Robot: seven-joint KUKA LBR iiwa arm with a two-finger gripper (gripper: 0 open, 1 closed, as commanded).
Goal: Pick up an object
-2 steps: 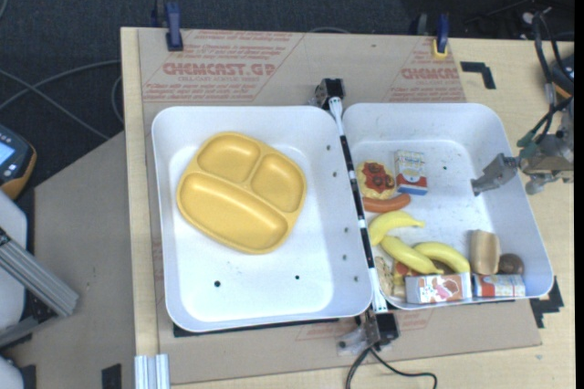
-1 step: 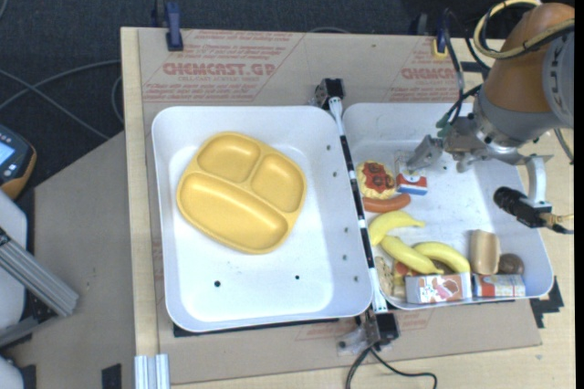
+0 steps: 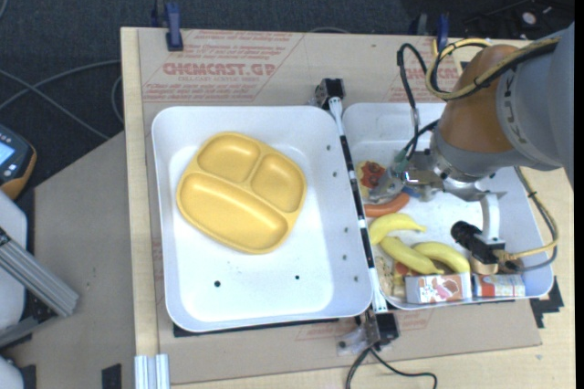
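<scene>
My gripper (image 3: pixel 404 180) is low in the right bin (image 3: pixel 383 124), at its left side, with the grey and orange arm reaching in from the right. Just left of it lies a small red and orange toy (image 3: pixel 372 173). An orange carrot-like piece (image 3: pixel 387 201) lies directly beneath it. Yellow bananas (image 3: pixel 415 250) lie in front of the gripper, toward the near wall. A red and white carton (image 3: pixel 449 289) lies flat along that near wall. Nothing can be made out between the fingers.
The left bin (image 3: pixel 192 287) holds a yellow divided plate (image 3: pixel 241 191) in its far half. A black clamp (image 3: pixel 329 91) sits at the far end of the wall between the bins. Cables loop above the wrist.
</scene>
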